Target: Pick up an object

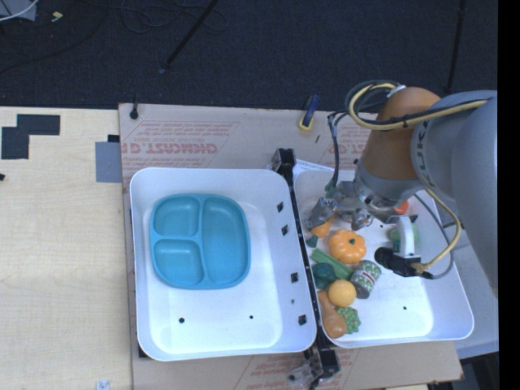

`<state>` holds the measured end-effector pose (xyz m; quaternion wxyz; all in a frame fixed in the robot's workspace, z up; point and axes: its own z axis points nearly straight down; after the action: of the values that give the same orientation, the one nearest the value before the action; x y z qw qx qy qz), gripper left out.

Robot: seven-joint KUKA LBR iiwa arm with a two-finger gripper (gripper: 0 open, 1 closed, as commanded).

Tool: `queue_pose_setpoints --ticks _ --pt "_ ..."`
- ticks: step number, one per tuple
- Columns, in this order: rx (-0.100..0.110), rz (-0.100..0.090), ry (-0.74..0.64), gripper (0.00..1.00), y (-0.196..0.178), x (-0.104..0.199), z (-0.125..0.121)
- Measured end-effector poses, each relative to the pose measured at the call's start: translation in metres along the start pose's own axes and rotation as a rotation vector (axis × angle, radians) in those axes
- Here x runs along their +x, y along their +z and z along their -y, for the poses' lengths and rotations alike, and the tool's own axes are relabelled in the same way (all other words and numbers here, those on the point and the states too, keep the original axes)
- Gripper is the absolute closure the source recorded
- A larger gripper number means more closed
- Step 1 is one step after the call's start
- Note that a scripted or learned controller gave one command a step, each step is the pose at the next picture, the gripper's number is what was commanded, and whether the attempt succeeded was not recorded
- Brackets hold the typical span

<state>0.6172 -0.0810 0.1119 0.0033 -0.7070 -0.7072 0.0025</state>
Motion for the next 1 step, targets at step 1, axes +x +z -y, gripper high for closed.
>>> queue_pose_setpoints --ticks 1 --pt "-0.004 0.002 0.002 0.00 0.0257 0.0013 0.0001"
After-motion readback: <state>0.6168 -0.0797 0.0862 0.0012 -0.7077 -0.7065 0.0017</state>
